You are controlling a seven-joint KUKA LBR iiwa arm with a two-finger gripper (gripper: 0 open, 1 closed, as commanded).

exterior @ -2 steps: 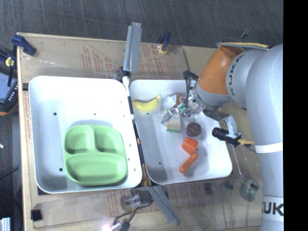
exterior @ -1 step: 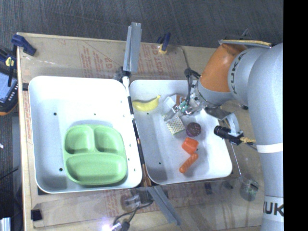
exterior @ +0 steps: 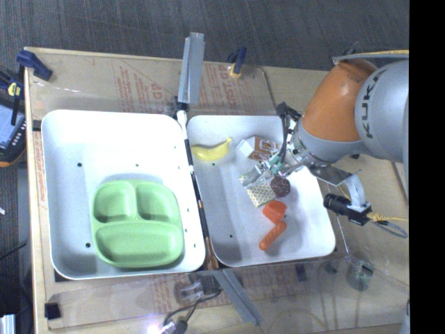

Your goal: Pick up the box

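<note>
A green divided tray [exterior: 138, 225] is seen in the left bin [exterior: 62, 138], well apart from anything the task needs. In the right bin [exterior: 229, 245], a yellow banana [exterior: 212, 149] lies at the upper left corner. Further right, a small brown box [exterior: 263, 147] is seen near the upper wall, partly hidden under the gripper parts, so its long axis cannot be told with certainty. Just below it, a checkered packet [exterior: 257, 190] is lying tilted, then a dark round piece [exterior: 280, 185], a red piece [exterior: 274, 210] and an orange carrot-like piece [exterior: 272, 236]. The gripper [exterior: 274, 165] is placed low over this crowded group, reaching in from the right. The state of the fingers cannot be told, because they are mixed with the clutter and nothing is clearly seen between them. The box is judged to lie just up and slightly left of the fingertips, so a short shift toward the upper wall is probably needed, and the packet could be caught by mistake.
</note>
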